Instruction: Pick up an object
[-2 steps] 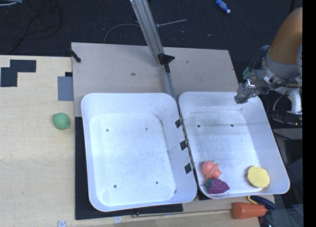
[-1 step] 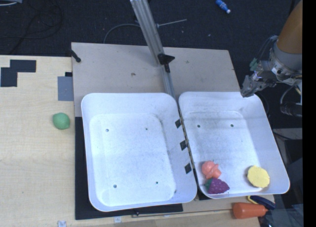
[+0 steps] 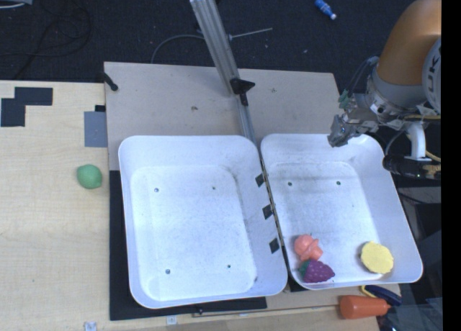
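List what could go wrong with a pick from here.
1. The pink toy and the purple grapes touch in the right bin, so closing on one may drag or nudge the other.
2. The yellow disc looks flat and lies near the bin's rim; fingers may slide over it or hit the wall.
3. The pincer sits at the bin's far edge, opposite all three items, so a straight descent would likely close on nothing.

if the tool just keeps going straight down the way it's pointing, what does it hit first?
Most likely the bare floor of the right bin near its far rim. The tool hangs over that corner; the toys sit at the near end. Depth is unclear, so it might clip the rim.
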Tool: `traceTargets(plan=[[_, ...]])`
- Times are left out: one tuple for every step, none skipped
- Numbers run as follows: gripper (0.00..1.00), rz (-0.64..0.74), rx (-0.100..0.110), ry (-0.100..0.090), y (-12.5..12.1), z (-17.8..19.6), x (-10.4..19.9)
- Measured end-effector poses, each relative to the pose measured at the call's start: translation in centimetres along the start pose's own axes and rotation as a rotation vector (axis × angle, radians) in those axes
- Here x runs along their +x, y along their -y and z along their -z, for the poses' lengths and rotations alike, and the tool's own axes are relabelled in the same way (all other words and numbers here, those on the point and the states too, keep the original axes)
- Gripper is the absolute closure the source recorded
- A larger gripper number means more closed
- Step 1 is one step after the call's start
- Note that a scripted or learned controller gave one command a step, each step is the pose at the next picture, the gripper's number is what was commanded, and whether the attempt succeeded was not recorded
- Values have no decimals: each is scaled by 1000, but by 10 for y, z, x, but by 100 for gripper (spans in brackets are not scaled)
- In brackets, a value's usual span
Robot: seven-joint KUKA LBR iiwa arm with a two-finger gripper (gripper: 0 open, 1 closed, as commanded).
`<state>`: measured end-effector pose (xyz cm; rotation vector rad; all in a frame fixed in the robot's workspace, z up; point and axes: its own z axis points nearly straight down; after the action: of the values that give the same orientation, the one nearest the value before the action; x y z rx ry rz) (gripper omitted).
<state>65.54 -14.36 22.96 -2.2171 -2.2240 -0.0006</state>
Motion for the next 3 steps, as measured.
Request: traceTargets(plan=[[100, 0, 0, 0, 9, -10, 51], [100, 0, 0, 0, 15, -13, 100], [100, 0, 0, 0, 33, -16, 157]])
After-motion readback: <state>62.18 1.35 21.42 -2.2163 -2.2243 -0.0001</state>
